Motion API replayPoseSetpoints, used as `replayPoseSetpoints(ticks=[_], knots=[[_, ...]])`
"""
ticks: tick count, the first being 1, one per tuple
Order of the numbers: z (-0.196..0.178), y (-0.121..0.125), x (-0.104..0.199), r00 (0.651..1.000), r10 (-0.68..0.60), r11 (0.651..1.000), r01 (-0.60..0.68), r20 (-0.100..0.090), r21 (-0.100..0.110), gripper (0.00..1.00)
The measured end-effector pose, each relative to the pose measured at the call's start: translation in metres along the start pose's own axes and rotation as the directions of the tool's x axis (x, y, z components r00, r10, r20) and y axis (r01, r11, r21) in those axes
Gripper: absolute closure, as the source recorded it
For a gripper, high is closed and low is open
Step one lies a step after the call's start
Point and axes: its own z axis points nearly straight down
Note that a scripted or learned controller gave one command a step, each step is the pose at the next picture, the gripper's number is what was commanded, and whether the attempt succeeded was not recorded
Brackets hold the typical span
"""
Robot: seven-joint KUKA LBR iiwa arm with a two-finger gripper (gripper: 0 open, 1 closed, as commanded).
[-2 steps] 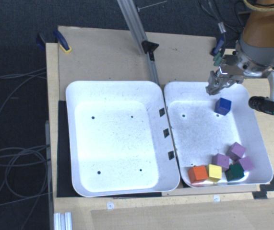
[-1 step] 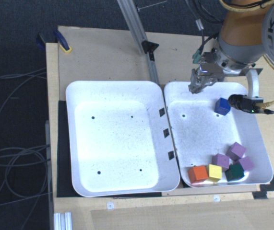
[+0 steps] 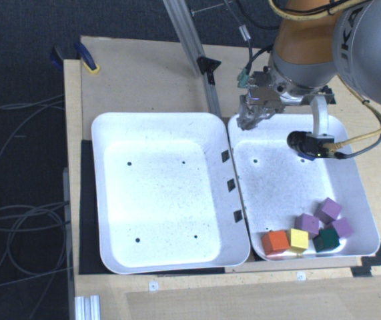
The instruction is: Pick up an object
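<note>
Over the right bin's (image 3: 363, 199) far-left corner my claw (image 3: 249, 120) hung, seemingly empty; finger state indeterminate. Blocks (image 3: 303, 232) clustered in the near corner.

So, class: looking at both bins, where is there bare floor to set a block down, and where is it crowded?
The left bin is bare across its whole floor. The right bin is free through its middle, below the tool. Its near right corner is crowded with blocks.

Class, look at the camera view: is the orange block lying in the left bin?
No, the orange block lies in the right bin, at its near edge beside the yellow block.
</note>
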Motion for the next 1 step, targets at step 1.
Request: replayPoseSetpoints(ticks=[1], knots=[[0.012, -0.0035, 0.0419, 1.0, 0.002, 1.0, -0.002, 0.0, 0.004, 1.0]])
